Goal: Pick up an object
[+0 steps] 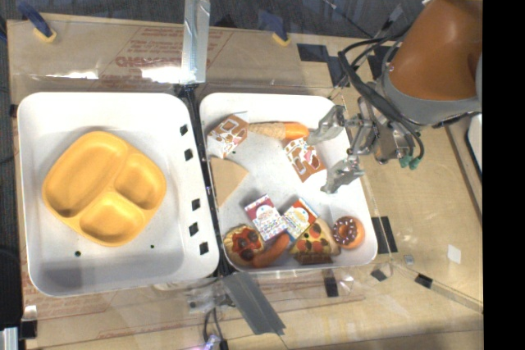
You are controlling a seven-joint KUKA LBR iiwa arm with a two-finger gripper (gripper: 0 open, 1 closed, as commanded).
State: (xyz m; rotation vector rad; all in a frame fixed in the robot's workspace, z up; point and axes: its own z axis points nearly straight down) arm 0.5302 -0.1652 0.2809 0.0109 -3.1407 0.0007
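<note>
My gripper [335,150] hangs over the right edge of the right bin [271,106], its two fingers spread apart with nothing between them. Just left of it lies a small red and white box [303,159]. An orange carrot [279,129] and another small carton [227,135] lie at the bin's back. A tan wedge [228,176] sits at the left. Along the front are a red carton [265,218], a yellow box [297,218], a pizza slice [312,241], a round pizza [244,243] and a chocolate donut [348,232].
The left bin [49,266] holds a yellow divided plate [104,187]. A grey tape strip [195,39] stands behind the bins. The arm's orange band [439,37] and cables fill the right side above the bench.
</note>
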